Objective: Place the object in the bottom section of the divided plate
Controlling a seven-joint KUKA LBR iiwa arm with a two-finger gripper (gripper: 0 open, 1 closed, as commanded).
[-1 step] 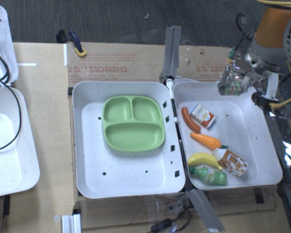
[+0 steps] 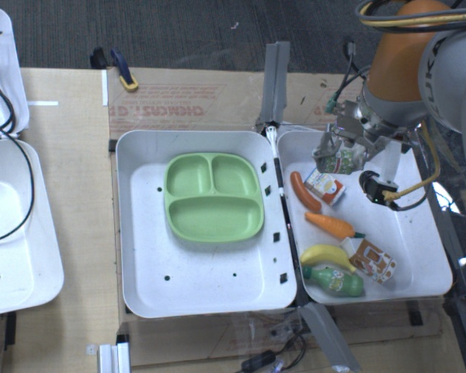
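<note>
Jaws (image 2: pixel 338 155) over upright carton (image 2: pixel 346 160)

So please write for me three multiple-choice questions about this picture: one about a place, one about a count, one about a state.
1. Where is the green plate?
A. in the left bin
B. in the right bin
C. on the bare bench

2. How many sections does the plate have?
A. two
B. three
C. four

3. What lies in the plate's bottom section now?
A. the carrot
B. the banana
C. nothing

Answers:
1. A, the plate sits in the left bin's upper middle.
2. B, two small sections sit above one wide section.
3. C, the wide section shows bare green; the carrot and banana lie in the right bin, where the gripper is.
</note>
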